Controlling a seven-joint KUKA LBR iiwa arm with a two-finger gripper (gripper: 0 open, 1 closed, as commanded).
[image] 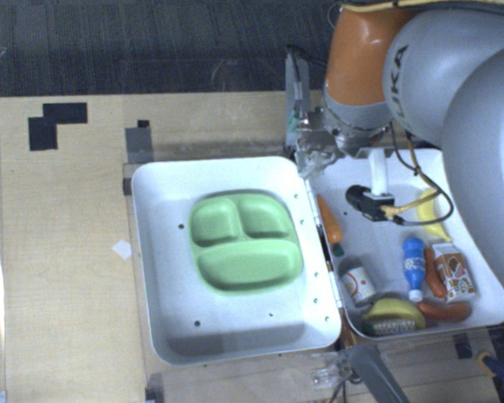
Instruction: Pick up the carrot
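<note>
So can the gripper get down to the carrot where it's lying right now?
Probably yes. The carrot lies bare along the left wall of the right bin, with nothing on top of it, and the gripper hangs just beyond its far end. The wall beside it could crowd one finger.

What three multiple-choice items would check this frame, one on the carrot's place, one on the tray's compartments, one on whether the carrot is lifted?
1. Where does the slim orange carrot lie?
A. In the green tray
B. In the right white bin, against its left wall
C. On the bare bench

2. How many compartments has the green plastic divided tray in the left white bin?
A. Three
B. One
C. Five

3. What is the carrot's state?
A. Standing upright in the tray
B. Lying on the bin floor
C. Hanging in mid-air over the bench

Answers: 1 B, it lies along that wall; 2 A, two small sections above one wide; 3 B, it lies flat, below the gripper.
</note>
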